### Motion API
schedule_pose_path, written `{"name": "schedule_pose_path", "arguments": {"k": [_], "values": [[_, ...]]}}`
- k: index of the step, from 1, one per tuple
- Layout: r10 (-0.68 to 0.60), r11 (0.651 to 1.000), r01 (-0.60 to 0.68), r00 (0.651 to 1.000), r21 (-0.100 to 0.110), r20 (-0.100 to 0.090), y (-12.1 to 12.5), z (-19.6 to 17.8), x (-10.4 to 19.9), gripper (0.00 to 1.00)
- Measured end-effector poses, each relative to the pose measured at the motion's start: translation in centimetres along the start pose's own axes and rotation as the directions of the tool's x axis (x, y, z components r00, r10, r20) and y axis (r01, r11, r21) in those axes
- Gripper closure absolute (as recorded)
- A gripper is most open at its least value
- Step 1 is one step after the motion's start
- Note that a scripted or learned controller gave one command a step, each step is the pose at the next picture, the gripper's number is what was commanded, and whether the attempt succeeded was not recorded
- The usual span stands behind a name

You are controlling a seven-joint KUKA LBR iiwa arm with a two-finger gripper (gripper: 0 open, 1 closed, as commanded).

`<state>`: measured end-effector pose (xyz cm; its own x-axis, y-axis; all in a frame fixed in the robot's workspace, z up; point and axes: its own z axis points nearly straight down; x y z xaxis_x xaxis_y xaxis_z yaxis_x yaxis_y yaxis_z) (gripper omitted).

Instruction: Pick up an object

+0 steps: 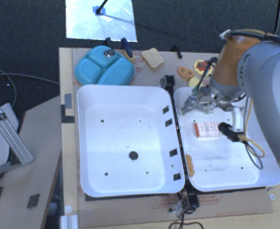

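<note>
- Camera view: the grey arm (259, 75) reaches in from the right over the right bin (235, 175), its orange band above the wrist.
- The hand (193, 103) sits low over the upper left part of that bin, near the divider between the two bins. Whether it is released or clenched cannot be told from this angle, and nothing is visible in it.
- The likeliest thing to pick is the small box (207, 129), white with red print, lying flat on the floor of the right bin, just below and to the right of the hand and apart from it.
- The box looks light and stiff, probably thin card. It should take a moderate squeeze without crushing, though a hard pinch could dent it.
- Its printed faces look smooth, so a grip across the two long sides, near the middle, seems safest. Lying flat, it offers little height to catch.
- A small orange-brown piece (189, 165) rests against the left wall of the same bin. It would be awkward to reach so close to the wall.
- The left bin (97, 175) carries a dark round spot (133, 155) on its floor; it cannot be told whether this is a thing or a mark.
- Behind the bins on the surface (68, 128) lie a blue lidded tray (104, 67), a toast-like slice (153, 57) and some small orange and yellow toy foods (193, 73).
</note>
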<state>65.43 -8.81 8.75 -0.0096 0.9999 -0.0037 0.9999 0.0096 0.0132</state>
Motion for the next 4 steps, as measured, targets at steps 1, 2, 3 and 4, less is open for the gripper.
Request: {"name": "schedule_pose_path", "arguments": {"k": [1,2,3,4], "values": [[0.005,1.000,-0.005,1.000,0.007,-0.004,1.6,0.0,0.4,0.00],[0.014,1.000,-0.014,1.000,0.001,0.004,1.6,-10.0,-8.6,0.00],[0.005,1.000,-0.005,1.000,0.004,-0.001,-9.6,-0.9,-8.5,0.00],[0.004,1.000,-0.004,1.000,0.001,0.002,-3.7,-4.6,-12.0,0.00]]}}
